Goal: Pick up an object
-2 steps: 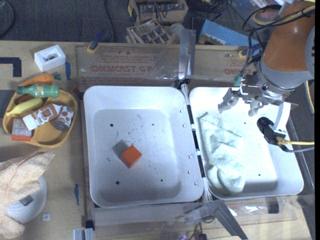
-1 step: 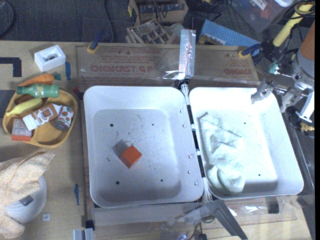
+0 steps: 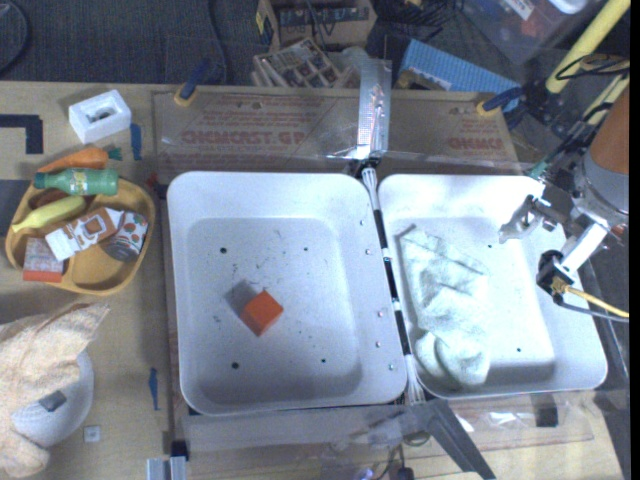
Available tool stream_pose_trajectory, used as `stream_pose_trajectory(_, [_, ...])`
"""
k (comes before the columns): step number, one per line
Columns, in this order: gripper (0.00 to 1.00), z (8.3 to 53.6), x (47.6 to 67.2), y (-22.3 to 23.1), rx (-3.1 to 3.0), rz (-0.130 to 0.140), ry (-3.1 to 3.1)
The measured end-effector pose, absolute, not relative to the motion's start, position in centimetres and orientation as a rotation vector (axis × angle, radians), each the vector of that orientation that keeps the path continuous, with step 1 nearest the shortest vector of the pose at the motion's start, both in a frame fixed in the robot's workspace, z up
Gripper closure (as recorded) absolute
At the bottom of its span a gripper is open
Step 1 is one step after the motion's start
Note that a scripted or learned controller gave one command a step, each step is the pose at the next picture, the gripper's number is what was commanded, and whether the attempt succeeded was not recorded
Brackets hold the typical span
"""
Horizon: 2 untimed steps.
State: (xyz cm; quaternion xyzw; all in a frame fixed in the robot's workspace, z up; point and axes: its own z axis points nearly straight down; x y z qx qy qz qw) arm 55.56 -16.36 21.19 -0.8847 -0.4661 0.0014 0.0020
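Beyond right bin (image 3: 585, 368), tool (image 3: 545, 230) (half cropped)

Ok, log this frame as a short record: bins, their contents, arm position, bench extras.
left bin: one orange block near its middle
right bin: white crumpled cloth along its left side
arm: enters from the right, over the right bin's right edge
gripper: above the right bin's upper right part, apart from the cloth, holding nothing visible
bench extras: yellow bowl of toy items at left, small white box above it
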Motion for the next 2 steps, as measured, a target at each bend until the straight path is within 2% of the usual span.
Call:
stream_pose_trajectory(1, [0.0, 21.7, 55.2, -19.5, -2.839, 0.0, -1.348])
stream_pose_trajectory(2, [0.0, 22.7, 62.8, -17.9, -3.041, 0.001, -0.791])
